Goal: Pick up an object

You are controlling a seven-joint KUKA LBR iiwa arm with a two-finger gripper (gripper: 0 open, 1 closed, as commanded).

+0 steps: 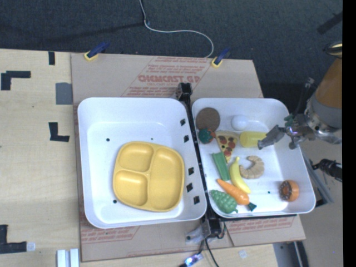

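Plastic toy food fills the right bin (278,109) at the lower right of the frame: a yellow piece (251,139) and white egg (239,122) near its upper edge, a croissant (253,167), banana (238,175) and carrot (233,190) below. The gripper (281,136) hangs by the yellow piece, fingers apart and holding nothing. Crowded items could let a finger nudge neighbours and spoil the grasp.

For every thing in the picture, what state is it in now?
Yellow plate: lying flat in the left bin, nothing on it.
Banana: lying in the right bin.
Carrot: lying beside the banana.
Gripper: low over the right bin, holding nothing.
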